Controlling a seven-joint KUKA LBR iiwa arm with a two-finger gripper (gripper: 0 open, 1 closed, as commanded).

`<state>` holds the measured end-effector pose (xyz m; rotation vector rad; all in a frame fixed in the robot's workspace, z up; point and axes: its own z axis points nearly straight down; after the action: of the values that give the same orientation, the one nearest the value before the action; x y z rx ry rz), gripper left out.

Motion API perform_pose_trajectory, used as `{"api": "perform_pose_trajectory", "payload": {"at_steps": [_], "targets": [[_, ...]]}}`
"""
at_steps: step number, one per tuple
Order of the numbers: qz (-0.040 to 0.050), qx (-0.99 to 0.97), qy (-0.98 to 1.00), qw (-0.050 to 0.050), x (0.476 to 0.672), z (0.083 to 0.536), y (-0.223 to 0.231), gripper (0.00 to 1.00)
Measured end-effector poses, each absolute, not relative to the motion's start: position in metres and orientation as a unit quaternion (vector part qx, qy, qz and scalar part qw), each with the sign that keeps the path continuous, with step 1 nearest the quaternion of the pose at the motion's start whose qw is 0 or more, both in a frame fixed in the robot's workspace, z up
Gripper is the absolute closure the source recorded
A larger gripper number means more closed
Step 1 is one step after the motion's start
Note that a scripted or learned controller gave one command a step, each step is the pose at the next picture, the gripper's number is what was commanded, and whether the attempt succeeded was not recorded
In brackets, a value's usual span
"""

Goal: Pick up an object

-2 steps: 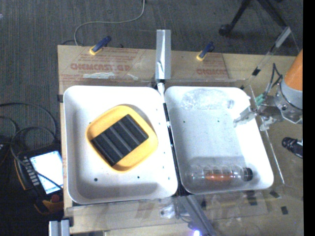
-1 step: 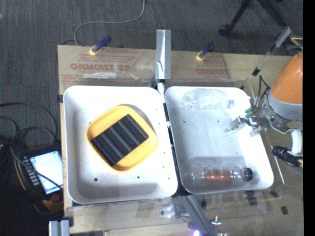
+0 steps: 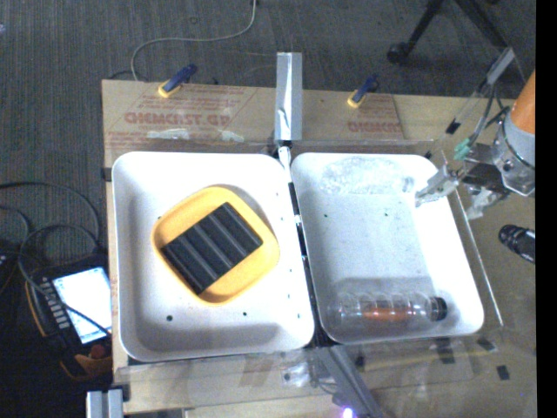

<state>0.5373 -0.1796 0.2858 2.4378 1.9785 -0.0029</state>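
In the camera view, a clear plastic bottle (image 3: 389, 309) lies on its side at the lower edge of the right bin (image 3: 452, 233), long axis left to right, dark cap toward the frame's right. The claw (image 3: 441, 184) hovers over that bin's upper right rim, nothing visible between its tips; how far it is spread cannot be told. A yellow tray with a black ribbed insert (image 3: 216, 243) sits tilted in the left bin (image 3: 139, 181).

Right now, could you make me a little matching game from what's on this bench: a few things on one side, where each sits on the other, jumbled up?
Things:
1. yellow and black block
2. clear bottle
3. robot's hand
4. blue clamp

Places:
A. lying along the near wall of the right bin
B. over the right bin's far right corner
C. on the cardboard behind the left bin
D. middle of the left bin

Pairs: 1-D, 2-A, 3-B, 4-C
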Motion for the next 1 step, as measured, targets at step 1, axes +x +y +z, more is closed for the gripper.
{"api": "perform_pose_trajectory", "payload": {"at_steps": [1], "targets": [[-0.0013,0.785,0.620,-0.002,0.4830,0.1697,-0.1389,0.00]]}}
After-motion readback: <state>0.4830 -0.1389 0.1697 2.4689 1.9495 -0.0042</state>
